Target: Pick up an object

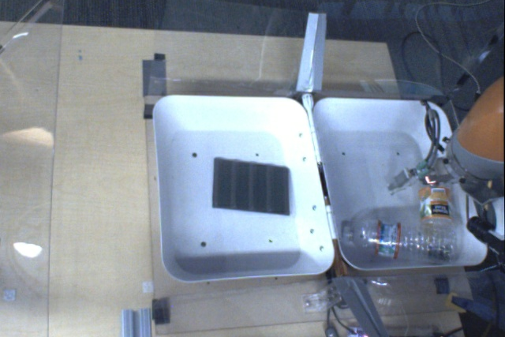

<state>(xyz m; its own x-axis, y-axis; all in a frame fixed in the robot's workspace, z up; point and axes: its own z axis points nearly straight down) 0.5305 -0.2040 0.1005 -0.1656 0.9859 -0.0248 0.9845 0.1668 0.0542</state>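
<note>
In the right bin (pixel 363 130), a clear plastic bottle (pixel 398 239) with a blue and red label lies on its side along the near wall. A small bottle (pixel 435 206) with a yellow-orange label sits just above its right end. My gripper (pixel 405 178) hangs low over the bin's right half, just up and left of the small bottle. The grey arm with its orange band (pixel 483 132) comes in from the right edge. Nothing is visibly held. In the left bin (pixel 181 130), a dark ribbed rectangular pad (pixel 252 186) lies flat in the middle.
A metal post (pixel 311 51) rises behind the seam between the two bins. Black cables (pixel 432 122) loop beside the arm at the right bin's far right corner. Clear panels lean on the wooden bench (pixel 79 170) to the left.
</note>
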